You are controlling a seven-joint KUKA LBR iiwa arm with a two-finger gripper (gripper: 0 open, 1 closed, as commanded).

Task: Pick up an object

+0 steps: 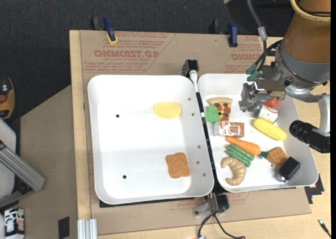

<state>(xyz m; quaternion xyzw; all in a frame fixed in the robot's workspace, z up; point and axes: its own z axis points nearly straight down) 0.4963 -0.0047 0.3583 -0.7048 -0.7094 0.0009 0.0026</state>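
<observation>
The left bin (105, 127) holds a yellow oval piece (167, 110) near its far right corner and a brown toast slice (178, 165) near its front right corner. In the right bin (310, 172), a pizza slice (222, 105), carrot (243, 145), croissant (234, 169) and corn cob (270, 128) lie crowded together. The hand (255, 101) hangs over that bin's far edge; I cannot tell its grip.

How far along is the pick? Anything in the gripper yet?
Done: the gripper is over the right bin, near the red-and-white toy and the corn. In hand: nothing visible between its fingers. Left: close on an item and lift it; the carrot, croissant and pizza slice all lie in that bin.
</observation>
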